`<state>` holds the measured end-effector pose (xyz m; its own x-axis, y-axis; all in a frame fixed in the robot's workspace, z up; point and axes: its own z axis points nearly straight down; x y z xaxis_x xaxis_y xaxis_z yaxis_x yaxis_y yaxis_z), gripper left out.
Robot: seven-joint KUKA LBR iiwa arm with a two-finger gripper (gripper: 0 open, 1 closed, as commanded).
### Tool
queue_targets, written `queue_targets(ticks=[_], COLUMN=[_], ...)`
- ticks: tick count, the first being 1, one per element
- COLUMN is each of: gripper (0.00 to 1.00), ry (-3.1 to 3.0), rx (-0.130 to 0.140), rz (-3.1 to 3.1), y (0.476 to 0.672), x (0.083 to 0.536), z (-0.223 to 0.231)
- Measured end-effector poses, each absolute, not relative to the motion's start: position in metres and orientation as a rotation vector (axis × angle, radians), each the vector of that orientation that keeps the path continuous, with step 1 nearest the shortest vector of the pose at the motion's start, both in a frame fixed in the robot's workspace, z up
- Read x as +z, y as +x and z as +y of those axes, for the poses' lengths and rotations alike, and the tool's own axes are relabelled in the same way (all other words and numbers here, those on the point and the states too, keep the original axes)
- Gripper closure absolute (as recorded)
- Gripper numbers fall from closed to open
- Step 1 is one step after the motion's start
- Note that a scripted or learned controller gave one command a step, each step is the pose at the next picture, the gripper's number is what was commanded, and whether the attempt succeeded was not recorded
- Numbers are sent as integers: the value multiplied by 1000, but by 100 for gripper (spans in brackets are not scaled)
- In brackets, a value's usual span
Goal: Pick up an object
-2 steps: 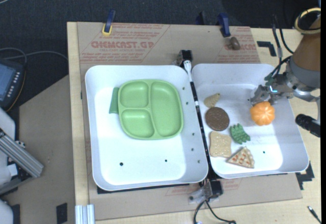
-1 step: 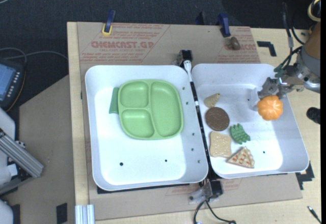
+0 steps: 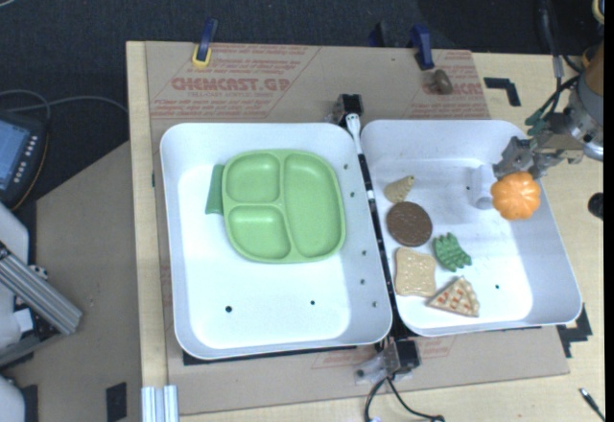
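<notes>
On the worktop point(image 3: 288, 75) sit two white bins side by side. The left bin point(image 3: 192, 295) holds one green plate point(image 3: 284, 204) with three compartments, lying in its upper half. The right bin point(image 3: 547, 276) holds six small things. One orange point(image 3: 516, 197) sits near the bin's right wall, just under the end effector point(image 3: 518, 159), which comes in from the right edge and hangs at the bin's upper right. The orange looks to be touching the end effector or just below it, but whether it sits between the fingers cannot be told, nor can I tell if they are apart or together. Along the left side of this bin lie one pale wedge point(image 3: 399, 187) at the top, one brown round cookie point(image 3: 410, 222) just below it, one square of toast point(image 3: 415, 272) below that, and one pizza slice point(image 3: 455, 297) at the bottom, beside the toast. One green leafy piece point(image 3: 450, 251) lies right of the cookie and toast. Two clamps grip the far edge of the worktop, one yellow clamp point(image 3: 202, 48) and one blue clamp point(image 3: 421, 44).
</notes>
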<state>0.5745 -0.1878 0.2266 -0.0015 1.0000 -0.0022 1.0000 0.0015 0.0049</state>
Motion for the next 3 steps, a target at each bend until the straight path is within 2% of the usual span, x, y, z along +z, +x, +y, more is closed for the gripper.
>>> queue_targets(ticks=[2,3], gripper=[100,100], ry=[2221,2219], rx=[-1,-1], rz=[2228,2230], y=[546,520], x=[221,229], z=[-103,-50])
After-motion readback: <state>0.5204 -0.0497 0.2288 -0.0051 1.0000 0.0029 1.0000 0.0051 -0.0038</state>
